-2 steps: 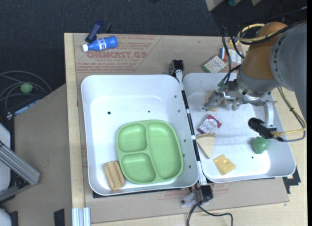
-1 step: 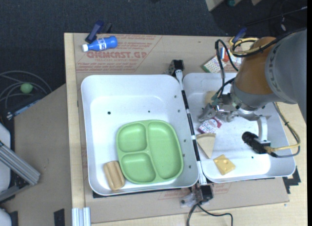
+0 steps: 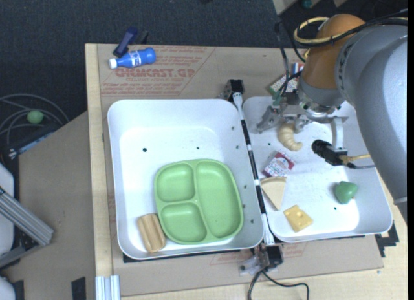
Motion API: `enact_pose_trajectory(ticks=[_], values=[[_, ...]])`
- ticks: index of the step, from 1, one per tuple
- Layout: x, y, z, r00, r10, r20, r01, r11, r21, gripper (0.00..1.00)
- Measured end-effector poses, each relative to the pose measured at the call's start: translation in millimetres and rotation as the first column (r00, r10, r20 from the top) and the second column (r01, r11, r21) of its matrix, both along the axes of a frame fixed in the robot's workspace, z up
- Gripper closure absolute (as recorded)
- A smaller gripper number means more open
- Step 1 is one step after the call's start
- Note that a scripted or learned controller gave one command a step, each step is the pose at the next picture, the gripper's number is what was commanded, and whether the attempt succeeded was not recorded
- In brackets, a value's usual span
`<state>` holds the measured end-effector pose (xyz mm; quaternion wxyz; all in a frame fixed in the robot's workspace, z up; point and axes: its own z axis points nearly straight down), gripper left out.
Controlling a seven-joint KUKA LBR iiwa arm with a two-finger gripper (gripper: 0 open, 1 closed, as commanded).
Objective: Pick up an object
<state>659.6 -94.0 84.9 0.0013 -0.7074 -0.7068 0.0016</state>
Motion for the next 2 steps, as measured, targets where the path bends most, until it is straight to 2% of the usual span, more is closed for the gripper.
enact_pose_trajectory(ticks=[1,2], values=[[0.6,-0.3,11.1,1.0,0.001,0.002,-0.001,1.0,-0.002,1.0],[-52.5,71.0,100.7,1.0,0.003,0.004,-0.003,1.0,0.002,1.0]])
